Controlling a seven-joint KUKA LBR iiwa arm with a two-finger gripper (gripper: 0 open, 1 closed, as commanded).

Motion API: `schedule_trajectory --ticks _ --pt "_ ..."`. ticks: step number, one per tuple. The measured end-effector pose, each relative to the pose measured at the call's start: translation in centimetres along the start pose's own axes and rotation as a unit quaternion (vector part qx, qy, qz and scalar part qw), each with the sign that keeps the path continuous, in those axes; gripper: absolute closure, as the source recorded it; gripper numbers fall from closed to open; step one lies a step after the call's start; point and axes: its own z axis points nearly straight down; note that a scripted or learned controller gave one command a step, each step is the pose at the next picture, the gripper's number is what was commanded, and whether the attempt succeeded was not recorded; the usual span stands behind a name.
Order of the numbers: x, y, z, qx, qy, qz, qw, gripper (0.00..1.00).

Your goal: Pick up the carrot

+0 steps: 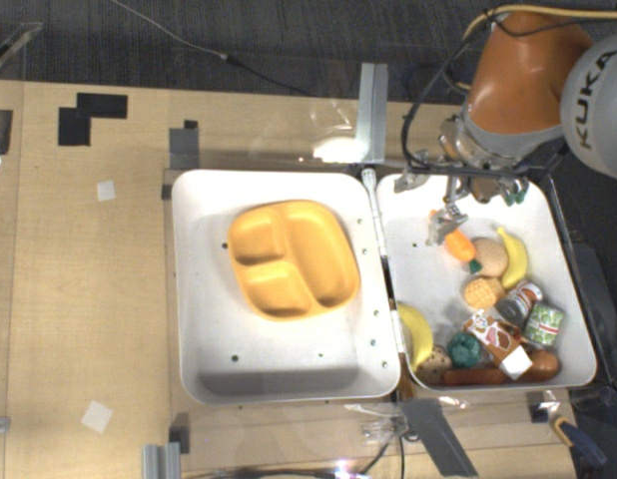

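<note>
On the surface (pixel 79 297), the left bin (pixel 199 357) is carrying a yellow divided tray (pixel 289 257), well apart from the action. In the right bin (pixel 413 203), the pincer (pixel 446 220) is hanging over the upper middle, and whether it is gaping or closed I cannot tell; nothing is showing in it. The carrot (pixel 460 245) is lying just beside its tip, to the lower right, orange with a green end, touching a tan bun-like piece (pixel 491 257). A yellow banana (pixel 514 255) is crowding just beyond. The risk, as I am judging it: the tip is sitting off-centre, so closing could be nudging the carrot into the bun or pinching only its end.
</note>
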Motion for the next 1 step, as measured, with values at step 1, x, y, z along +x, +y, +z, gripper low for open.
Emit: schedule_trajectory --ticks 1 --pt "3.54 -4.37 9.72 0.002 -0.002 0.063 0.998 0.0"
